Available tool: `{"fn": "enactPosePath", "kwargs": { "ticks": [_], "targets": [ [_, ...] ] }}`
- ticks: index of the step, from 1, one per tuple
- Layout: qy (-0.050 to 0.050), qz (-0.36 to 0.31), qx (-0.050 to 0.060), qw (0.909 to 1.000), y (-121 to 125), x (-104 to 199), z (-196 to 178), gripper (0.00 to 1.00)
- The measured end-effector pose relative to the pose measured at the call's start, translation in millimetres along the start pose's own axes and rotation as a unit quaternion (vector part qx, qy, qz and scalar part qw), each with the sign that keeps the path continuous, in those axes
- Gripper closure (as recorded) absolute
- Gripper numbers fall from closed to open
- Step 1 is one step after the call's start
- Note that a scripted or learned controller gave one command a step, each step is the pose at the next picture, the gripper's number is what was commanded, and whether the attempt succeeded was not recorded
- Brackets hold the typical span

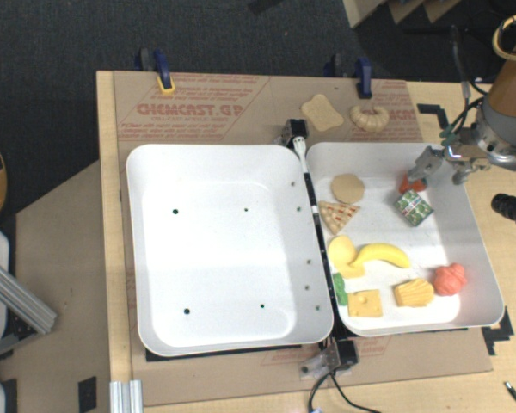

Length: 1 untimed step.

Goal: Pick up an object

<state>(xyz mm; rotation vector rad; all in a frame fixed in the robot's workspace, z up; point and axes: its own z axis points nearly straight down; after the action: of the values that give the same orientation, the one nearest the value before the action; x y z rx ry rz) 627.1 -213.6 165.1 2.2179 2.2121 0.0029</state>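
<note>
My gripper (420, 175) reaches in from the right over the far right part of the right bin (477, 231). Just below its tip lies a green cube with white marks (414, 207), and a small red bit (410, 182) shows at the tip itself. I cannot tell whether the cube touches the gripper. Also in this bin are a round tan cookie (347, 188), a pizza slice (337, 216), a banana (383, 255), a yellow fruit (340, 252), a cheese block (365, 303), an orange piece (414, 292) and a pink-red fruit (449, 278).
The left bin (155, 179) lies beside the right one, with a black divider between them. A bread slice (322, 113) and a pale bun (370, 116) rest on the board behind the bins. Blue clamps (364, 76) hold the board's far edge.
</note>
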Motion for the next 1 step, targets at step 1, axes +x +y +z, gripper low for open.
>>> {"fn": "enactPosePath", "kwargs": {
  "ticks": [1],
  "targets": [
    [0.012, -0.003, 0.009, 0.9999, 36.5, -2.0, 82.8, 0.00]
  ]
}}
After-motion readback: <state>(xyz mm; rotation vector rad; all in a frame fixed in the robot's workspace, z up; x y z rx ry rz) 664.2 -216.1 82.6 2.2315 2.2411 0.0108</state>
